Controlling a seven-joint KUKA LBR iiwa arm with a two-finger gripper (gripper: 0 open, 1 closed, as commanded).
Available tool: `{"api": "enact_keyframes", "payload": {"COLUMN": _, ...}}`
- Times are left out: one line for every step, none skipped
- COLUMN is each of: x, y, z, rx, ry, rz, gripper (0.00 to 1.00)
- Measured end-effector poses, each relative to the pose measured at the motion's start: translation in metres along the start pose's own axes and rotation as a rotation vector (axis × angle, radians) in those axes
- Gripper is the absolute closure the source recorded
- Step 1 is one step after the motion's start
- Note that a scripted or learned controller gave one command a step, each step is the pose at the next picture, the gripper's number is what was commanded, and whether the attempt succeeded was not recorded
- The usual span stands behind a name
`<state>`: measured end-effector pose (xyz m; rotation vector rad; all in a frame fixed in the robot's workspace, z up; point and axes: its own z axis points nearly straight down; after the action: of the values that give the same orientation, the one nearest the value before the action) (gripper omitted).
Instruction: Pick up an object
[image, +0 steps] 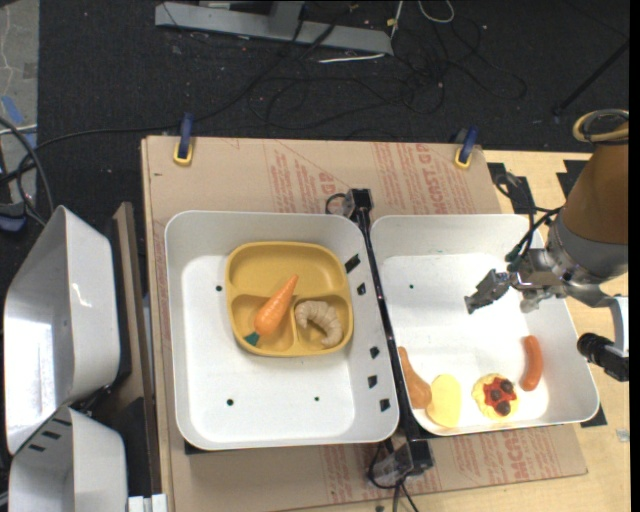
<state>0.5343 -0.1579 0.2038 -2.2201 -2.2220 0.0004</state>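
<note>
Approach step, nothing grabbed yet. Gripper (489, 291) hangs over right bin (440, 240), can't tell its state. Sausage (531, 362) at its 5 o'clock, near. Next: shift over, drop.

Slanted overhead view (both bins (200, 400))

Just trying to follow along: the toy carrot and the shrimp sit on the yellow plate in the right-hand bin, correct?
Not quite. The camera view shows the carrot and the shrimp on the yellow plate, but that plate lies in the left bin, not the right one.
</note>
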Motion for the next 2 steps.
{"api": "enact_keyframes", "payload": {"x": 0.007, "y": 0.006, "z": 0.058, "rx": 0.004, "ry": 0.001, "rz": 0.000, "gripper": 0.00}}
{"api": "enact_keyframes", "payload": {"x": 0.008, "y": 0.005, "z": 0.112, "rx": 0.005, "ry": 0.001, "rz": 0.002, "gripper": 0.00}}
